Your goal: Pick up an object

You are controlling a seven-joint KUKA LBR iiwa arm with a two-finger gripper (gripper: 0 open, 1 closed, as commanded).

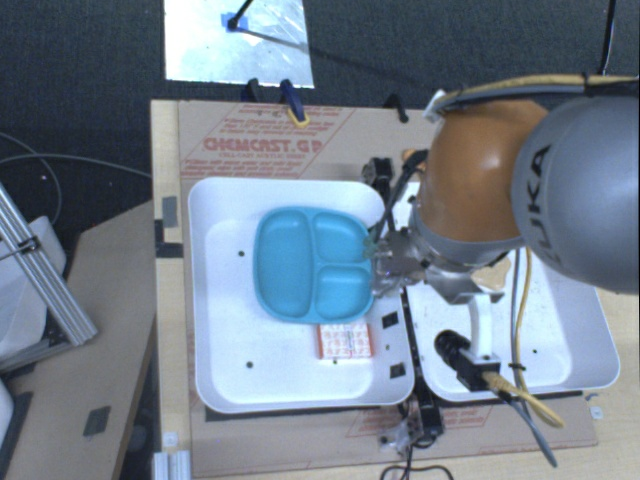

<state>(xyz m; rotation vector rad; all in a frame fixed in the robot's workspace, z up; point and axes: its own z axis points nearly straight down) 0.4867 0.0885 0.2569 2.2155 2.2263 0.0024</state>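
Left bin (215,368): blue plate (310,265), small card (344,341) just below it. My pincer (385,266) at plate's right rim, grip unreadable. Risk: shallow rim slipping free.

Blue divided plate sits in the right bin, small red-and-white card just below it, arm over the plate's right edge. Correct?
Not quite: the blue divided plate is in the left bin, not the right bin. The camera view shows it. The rest holds: the small red-and-white card lies just below the plate, and the arm is over its right edge.
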